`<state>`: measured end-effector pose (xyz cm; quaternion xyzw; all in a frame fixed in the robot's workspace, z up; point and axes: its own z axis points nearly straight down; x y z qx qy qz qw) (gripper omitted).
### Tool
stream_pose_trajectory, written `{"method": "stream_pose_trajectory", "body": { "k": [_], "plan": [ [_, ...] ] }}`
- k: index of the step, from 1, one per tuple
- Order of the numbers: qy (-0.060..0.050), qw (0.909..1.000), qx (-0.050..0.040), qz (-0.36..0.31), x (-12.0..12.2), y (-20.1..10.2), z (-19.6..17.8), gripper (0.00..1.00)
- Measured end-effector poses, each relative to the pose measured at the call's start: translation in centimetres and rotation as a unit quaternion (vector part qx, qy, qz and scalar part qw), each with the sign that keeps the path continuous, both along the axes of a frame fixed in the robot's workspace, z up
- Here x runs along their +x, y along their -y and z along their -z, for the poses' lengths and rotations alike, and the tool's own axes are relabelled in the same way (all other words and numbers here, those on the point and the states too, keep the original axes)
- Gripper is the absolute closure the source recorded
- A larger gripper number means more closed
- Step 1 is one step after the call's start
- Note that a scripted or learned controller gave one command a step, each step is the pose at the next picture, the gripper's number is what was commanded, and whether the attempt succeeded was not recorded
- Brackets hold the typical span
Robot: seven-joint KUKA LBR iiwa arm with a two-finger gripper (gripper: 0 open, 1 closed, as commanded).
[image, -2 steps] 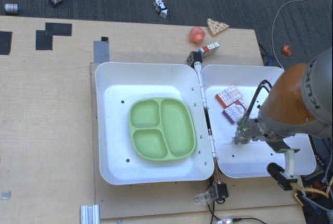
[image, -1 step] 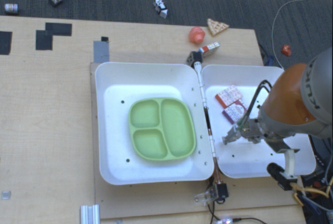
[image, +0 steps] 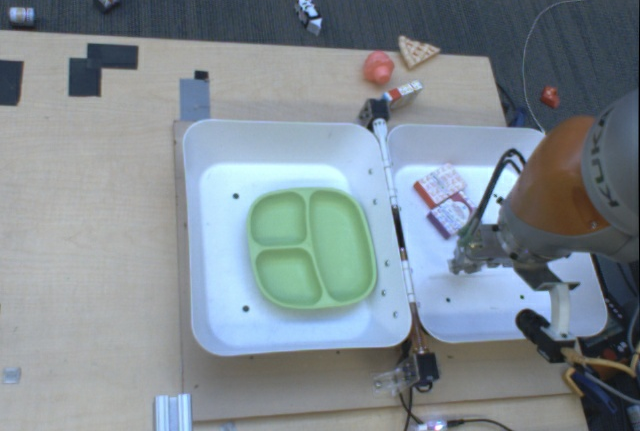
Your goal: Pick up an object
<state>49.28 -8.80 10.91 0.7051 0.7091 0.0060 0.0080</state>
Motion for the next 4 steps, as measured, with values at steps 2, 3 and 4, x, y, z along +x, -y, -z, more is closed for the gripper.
{"method": "stream_pose_trajectory", "body": {
  "k": [2,3,4],
  "plan": [
    [-0.006,1.0,0.0008,0.003,-0.4,-0.2,2.2,0.0],
    [-0.003,1.0,0.0008,0.001,-0.2,-0.3,1.0,1.0],
    [-0.003,1.0,0.0009,0.001,-0.2,-0.3,1.0,0.0]
  ]
}}
